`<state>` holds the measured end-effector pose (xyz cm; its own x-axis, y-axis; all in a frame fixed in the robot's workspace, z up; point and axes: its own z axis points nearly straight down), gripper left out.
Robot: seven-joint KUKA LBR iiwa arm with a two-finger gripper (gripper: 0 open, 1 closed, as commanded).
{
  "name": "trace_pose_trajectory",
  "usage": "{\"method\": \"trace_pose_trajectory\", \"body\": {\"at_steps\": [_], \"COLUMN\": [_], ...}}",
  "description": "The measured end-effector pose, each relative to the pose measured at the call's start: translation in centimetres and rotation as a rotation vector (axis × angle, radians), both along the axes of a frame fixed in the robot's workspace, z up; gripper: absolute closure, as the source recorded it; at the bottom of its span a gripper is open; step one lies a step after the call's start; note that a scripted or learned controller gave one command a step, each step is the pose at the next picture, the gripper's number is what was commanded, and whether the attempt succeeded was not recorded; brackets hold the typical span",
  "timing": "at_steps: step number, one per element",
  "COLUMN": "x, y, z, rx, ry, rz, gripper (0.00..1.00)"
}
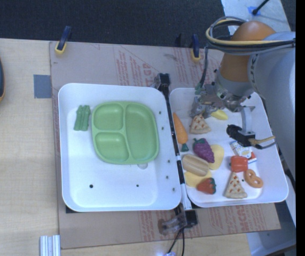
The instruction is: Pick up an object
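1. The fingers (210, 106) are hanging over the far left corner of the right bin (276, 195), under the arm's orange band (251, 32). Whether they are open or closed, and whether they are gripping anything, cannot be told from this view.
2. A pizza slice (198, 124) is lying just beside the fingers on the near side, and a small yellow piece (220, 114) is lying just beside them toward the bin's middle.
3. A carrot (180, 129) is lying along the right bin's left edge, near the pizza slice.
4. Further toward the near edge, a purple grape bunch (203, 150) is resting above a hot dog (195, 165), and a strawberry (207, 185) is lying near the near-left corner.
5. Along the right bin's near edge, a second pizza slice (235, 186) is lying beside a pretzel (253, 179), with a red piece (239, 164) just beyond them.
6. The left bin (115, 193) is carrying a green divided plate (125, 132) at its middle and green beans (81, 117) by its far left corner.
7. Both bins are sitting side by side on the surface (18, 159), edges touching.
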<state>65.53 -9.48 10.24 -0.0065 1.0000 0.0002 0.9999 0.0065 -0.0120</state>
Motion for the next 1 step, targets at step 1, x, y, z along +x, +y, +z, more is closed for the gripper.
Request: {"method": "trace_pose_trajectory", "body": {"at_steps": [1], "x": [-5.79], "y": [4.89], "z": [9.49], "rx": [0.002], "ry": [-0.010], "rz": [0.001], "gripper": [1.00]}}
